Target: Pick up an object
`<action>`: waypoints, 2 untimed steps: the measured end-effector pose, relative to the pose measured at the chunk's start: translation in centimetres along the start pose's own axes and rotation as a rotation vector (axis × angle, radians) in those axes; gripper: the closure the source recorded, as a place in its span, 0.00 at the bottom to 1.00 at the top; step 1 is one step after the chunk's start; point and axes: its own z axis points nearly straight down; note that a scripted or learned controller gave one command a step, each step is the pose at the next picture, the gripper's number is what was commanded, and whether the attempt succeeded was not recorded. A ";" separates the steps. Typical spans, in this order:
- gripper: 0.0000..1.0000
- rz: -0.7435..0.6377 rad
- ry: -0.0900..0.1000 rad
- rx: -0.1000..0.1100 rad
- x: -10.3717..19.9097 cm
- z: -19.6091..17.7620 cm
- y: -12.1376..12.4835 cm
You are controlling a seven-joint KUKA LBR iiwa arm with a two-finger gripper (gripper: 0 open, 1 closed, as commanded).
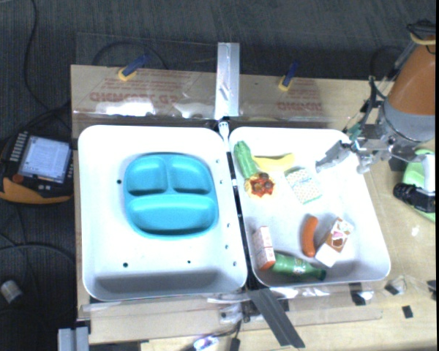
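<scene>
Two white bins side by side on the bench: left bin [95,269] carrying a big blue divided tray [170,194], right bin [369,218] scattered with small stuff. Grey arm [413,86] with its orange band reaching in from the right, gripper [349,152] hovering over the right bin's upper right corner, nothing visibly between its fingers, how far open impossible to tell. Down in size across the right bin: green bottle [296,268] and red carton [262,246] near the front edge, cucumber [244,157] up by the divider, yellow banana [275,162] beside it, patterned packet [304,185], white box [334,243] touching an orange sausage [309,235], small red-orange toy [260,184].
</scene>
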 end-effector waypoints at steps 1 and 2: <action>0.00 0.206 0.000 0.001 1.9 -1.9 -2.9; 0.00 0.220 0.000 0.000 3.4 7.8 -6.2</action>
